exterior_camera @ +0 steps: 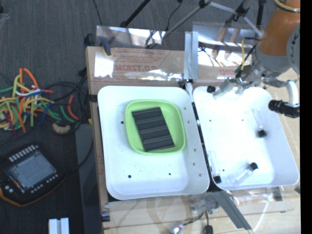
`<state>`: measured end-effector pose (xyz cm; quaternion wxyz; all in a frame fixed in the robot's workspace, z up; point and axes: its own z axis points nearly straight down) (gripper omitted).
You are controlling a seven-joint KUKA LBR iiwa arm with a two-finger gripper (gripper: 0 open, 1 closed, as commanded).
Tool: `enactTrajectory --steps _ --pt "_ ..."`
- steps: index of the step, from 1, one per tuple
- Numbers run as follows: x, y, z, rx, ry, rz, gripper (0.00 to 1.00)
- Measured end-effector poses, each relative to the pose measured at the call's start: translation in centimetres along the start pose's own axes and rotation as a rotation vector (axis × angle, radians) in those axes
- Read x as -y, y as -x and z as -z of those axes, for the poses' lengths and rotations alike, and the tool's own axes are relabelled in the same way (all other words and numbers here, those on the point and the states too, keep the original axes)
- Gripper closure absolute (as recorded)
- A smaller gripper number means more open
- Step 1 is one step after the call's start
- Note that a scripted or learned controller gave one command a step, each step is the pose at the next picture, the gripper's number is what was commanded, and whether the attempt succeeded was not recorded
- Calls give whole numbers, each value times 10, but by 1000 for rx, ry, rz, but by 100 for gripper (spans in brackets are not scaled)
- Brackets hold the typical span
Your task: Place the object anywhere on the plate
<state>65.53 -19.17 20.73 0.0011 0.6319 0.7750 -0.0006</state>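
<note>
A dark grey ribbed block (153, 128) lies flat on the green plate (179, 114) in the left bin (109, 145). It is a rectangle with raised ridges running across its width, and its long axis runs from the plate's far-left part toward its near-right part, slightly tilted clockwise against the bin's sides. The block fills most of the plate's flat middle and stays inside the raised green rim on every side. The plate sits in the far half of the left bin, close to the divider between the two bins. The arm, grey with its orange band (282, 21) at the top right, reaches over the far edge of the right bin (287, 160). The jaws (225, 87) hang above that bin's far-left corner, well apart from the block and plate; glare on the white bin hides the fingers, so how far they are parted cannot be told. In the right bin lie two small clear pieces with dark ends (258, 126) (246, 170).
</note>
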Motion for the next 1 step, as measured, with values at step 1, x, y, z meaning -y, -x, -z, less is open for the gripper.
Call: enactTrajectory --steps 1 --pt "0 0 0 0 0 0 0"
